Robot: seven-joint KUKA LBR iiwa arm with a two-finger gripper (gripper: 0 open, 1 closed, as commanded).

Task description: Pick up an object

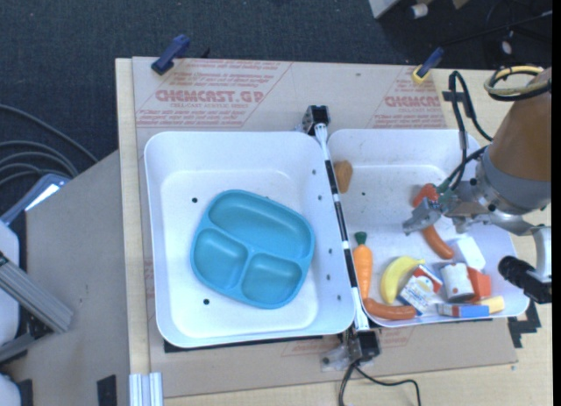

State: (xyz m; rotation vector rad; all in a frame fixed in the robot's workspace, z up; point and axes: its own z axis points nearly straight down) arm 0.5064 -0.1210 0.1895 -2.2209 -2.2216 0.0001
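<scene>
My gripper hangs low over the middle of the right bin, with the arm coming in from the right. A small red object lies right at its upper side and an orange-red sausage just below it. I cannot see anything held. Nearer the front of the bin lie a carrot, a banana, a second sausage, a small can, a snack packet and a tube. A brown piece rests by the bin's left wall.
The left bin holds a blue divided plate. A black divider rail runs between the bins. The arm's grey wrist and orange band cover the right bin's right side. Cables loop at the back right.
</scene>
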